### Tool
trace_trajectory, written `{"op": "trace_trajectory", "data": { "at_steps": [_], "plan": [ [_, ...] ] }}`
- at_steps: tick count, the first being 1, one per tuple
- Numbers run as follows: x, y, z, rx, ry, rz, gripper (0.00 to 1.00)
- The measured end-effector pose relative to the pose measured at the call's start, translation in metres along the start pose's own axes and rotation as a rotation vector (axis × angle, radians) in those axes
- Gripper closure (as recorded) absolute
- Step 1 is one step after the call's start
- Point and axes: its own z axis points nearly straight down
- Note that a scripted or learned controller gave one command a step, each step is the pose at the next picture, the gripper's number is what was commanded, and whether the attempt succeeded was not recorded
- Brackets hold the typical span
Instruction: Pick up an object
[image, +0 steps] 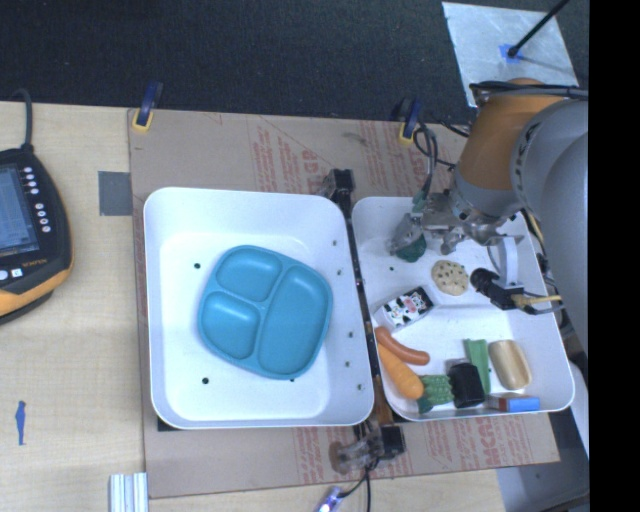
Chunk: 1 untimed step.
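Nearest object: a small dark-green piece (409, 251) lies in the far left corner of the right bin (385, 268), directly at the tip of the gripper (412, 238).
Claw: it is low over that corner and meets the dark-green piece; I cannot tell how far open it is, nor whether it has hold of the piece.
Arm: the grey arm (545, 190), with its orange band, reaches in from the right over the far edge of the right bin.
Just beside: a round speckled cookie (450, 277) lies on the bin floor to the right of the piece, apart from it.
Middle of bin: a black-and-white spotted block (407, 308) lies tilted, nearer than the cookie.
Left wall: a sausage (401, 347) and a carrot (401, 376) lie side by side, touching.
Near edge: a green block (434, 391), a black block (465, 384), a green strip (478, 358), a bread roll (509, 363) and a blue piece (520, 404) are crowded together.
Left bin: the left bin (175, 300) holds a blue divided plate (265, 311), set at a slant.
Beneath: both bins sit on a cardboard sheet (250, 150).
Far left: a handheld controller (25, 230) lies on the bench.
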Motion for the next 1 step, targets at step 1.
{"op": "trace_trajectory", "data": {
  "at_steps": [1],
  "plan": [
    [0.0174, -0.0003, 0.0003, 0.004, 0.001, -0.002, 0.00]
  ]
}}
